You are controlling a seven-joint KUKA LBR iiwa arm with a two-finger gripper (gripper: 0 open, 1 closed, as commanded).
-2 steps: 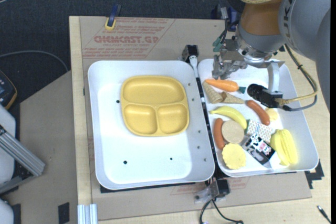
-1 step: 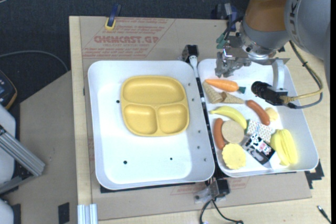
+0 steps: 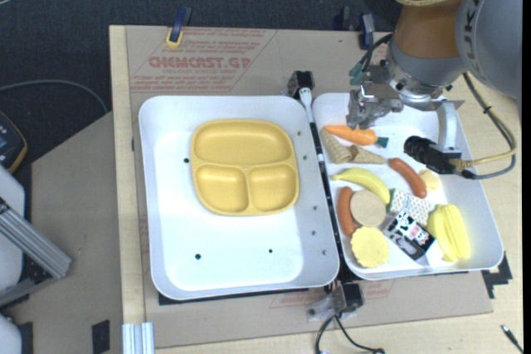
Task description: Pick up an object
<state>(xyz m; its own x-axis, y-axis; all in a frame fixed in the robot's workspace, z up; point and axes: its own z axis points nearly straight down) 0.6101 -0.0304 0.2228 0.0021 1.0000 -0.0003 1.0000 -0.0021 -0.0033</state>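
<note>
Down over the right bin (image 3: 489,249), at twelve o'clock within it, hangs the gripper (image 3: 362,118), right above the carrot (image 3: 350,133). Whether open or closed, cannot tell: dark metal crowds the tips and hides any gap. No sign of anything clearly held between them either.

Lying flat, the carrot, orange, pointing from nine to three o'clock, touching or nearly touching the gripper's underside. Just at six o'clock of it, a waffle cone (image 3: 342,150). Further toward six, a banana (image 3: 365,181), a sausage (image 3: 407,176), a second sausage (image 3: 344,210) standing lengthwise at the bin's nine o'clock edge, a brown round slice (image 3: 365,209), a yellow round slice (image 3: 370,247), an ear of corn (image 3: 449,231) at four o'clock, and a small black-and-white printed block (image 3: 411,232). Over in the left bin (image 3: 158,203), a yellow divided plate (image 3: 245,164), well apart from the action.

Judging by looks: toy food, likely light, hard plastic, smooth and a touch slippery. Rounded and tapered too, so prone to squirt out of a pinch near the tip. Best taken across the thick middle, jaws square to the long axis. Crowding by the cone at six o'clock leaves little room on that side.
</note>
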